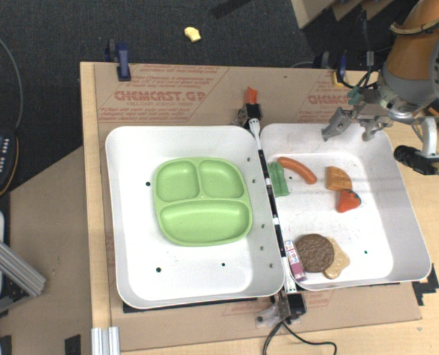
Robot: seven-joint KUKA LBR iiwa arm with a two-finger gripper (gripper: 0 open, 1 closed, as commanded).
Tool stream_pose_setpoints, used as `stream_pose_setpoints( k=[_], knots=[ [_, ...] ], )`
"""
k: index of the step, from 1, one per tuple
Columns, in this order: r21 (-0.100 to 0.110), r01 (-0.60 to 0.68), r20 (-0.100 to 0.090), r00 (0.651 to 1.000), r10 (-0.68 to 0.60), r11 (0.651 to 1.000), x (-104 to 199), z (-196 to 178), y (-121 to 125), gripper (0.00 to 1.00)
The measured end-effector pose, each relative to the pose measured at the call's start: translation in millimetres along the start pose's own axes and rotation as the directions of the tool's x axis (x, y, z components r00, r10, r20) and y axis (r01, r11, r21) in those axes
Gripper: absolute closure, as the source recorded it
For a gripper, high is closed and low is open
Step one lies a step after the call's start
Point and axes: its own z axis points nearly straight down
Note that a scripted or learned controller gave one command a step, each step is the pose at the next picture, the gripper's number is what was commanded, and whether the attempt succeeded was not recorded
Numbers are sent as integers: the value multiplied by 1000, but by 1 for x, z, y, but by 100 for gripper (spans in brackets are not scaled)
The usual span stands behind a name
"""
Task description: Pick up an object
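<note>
Two bins: shallow white plastic bins side by side on the cardboard-covered desk [167,98], the left bin [130,257] and the right bin [404,235] meeting along a centre seam
Left bin: holds a light green three-compartment plastic plate [202,201], lying flat near the bin's middle
Right bin, 12 o'clock side: an orange toy sausage [297,170] lies slanted, with a flat green rectangular piece [279,179] just beside it at its 9 o'clock, close to the seam
Right bin, centre: a brown wedge-shaped bread piece [338,177] at the sausage's 3 o'clock, and a red strawberry-like toy [348,200] touching or nearly touching it at its 5 o'clock
Right bin, 6 o'clock side: a dark brown round patty [314,251] overlapping a tan biscuit-like piece [337,262], with a small pink and white packet [295,259] at its 9 o'clock against the seam
Arm: grey with an orange band, reaching in from 3 o'clock, above the right bin's 1 o'clock corner
Tool [354,126]: grey two-finger tool over the bin's far rim, fingers spread apart with nothing between them, well apart from every toy
Floor: a small yellow scrap [192,33] lies on the dark carpet beyond the desk at 12 o'clock
</note>
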Motion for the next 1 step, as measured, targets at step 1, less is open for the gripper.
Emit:
stream_pose_setpoints(
  k=[1],
  knots=[
    [16,2,-5,1000,-2,1000,76,85,-87,0]
  ],
)
